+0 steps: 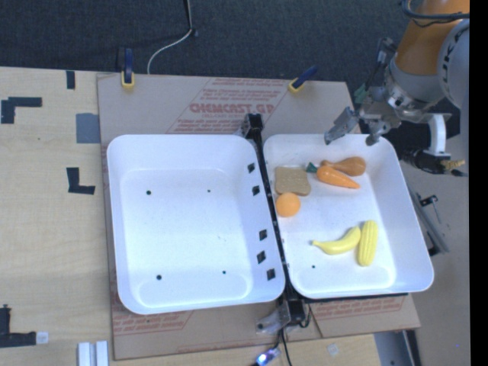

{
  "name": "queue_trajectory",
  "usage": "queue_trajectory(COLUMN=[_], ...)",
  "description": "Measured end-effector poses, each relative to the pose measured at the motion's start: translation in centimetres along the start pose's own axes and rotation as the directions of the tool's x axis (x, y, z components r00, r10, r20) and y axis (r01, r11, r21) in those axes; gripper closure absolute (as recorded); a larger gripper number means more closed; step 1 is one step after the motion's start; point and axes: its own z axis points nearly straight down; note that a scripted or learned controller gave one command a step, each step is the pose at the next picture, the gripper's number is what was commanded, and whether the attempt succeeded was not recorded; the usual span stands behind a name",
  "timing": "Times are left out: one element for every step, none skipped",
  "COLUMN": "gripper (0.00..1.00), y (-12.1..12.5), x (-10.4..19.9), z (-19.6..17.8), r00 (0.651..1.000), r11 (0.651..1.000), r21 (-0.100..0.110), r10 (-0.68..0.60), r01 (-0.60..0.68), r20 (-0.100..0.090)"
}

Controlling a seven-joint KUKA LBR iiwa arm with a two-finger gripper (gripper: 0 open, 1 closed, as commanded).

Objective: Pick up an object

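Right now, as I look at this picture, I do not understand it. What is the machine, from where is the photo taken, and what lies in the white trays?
One camera looks down from above the bench. The grey and orange machine on the right is a robot arm; its gripper, open and holding nothing, hangs over the far edge of the right bin. That bin holds toy food: a bread slice, an orange, a carrot, a brown piece behind it, a banana and a corn cob. Beside it is the left bin.

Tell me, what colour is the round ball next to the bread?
Orange. The ball shows clearly in the camera view, touching the brown bread slice.
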Motion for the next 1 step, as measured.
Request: queue_trajectory(gripper=[1.0], y=[0.02], x=[0.08], z=[-0.99], r00=[1.0], r11=[1.0], r21=[0.0], r10=[-0.001], r01=[0.001], r20=[0.0])
